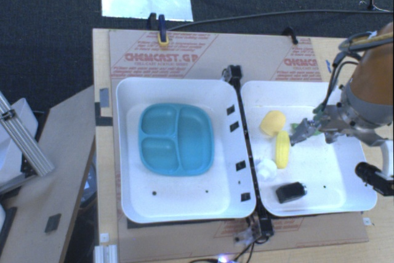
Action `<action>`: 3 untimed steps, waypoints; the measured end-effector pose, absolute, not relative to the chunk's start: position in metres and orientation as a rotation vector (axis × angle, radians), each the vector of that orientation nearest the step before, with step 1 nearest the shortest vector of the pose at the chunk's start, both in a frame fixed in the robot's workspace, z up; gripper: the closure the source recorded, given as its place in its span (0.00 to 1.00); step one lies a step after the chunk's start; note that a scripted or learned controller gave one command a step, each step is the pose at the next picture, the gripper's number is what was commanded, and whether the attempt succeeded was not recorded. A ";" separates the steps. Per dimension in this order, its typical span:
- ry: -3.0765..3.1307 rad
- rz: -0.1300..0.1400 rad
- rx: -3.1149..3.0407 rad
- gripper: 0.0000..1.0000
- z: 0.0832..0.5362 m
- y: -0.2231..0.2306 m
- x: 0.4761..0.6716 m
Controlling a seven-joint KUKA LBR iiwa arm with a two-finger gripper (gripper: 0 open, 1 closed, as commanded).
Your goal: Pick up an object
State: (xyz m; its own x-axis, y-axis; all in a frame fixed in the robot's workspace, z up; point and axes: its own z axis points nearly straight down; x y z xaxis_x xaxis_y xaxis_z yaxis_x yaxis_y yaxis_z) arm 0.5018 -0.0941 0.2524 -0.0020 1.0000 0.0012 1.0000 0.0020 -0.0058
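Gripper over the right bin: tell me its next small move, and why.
Probably a short drop and a nudge toward the left bin. The gripper hangs over the right bin with its tip just beside the yellow banana-like piece and near the yellow lump, and nothing shows between its tips.

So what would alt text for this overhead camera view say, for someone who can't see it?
A grey robot arm reaches from the right over the right bin, its hand beside a yellow banana. That bin also holds a yellow lump, a white piece and a black block. The left bin holds a blue divided plate.
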 end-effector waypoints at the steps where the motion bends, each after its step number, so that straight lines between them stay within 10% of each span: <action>1: -2.226 -0.002 -2.218 0.00 0.256 -0.094 0.503; 3: -2.220 0.003 -2.219 0.00 0.156 -0.103 0.510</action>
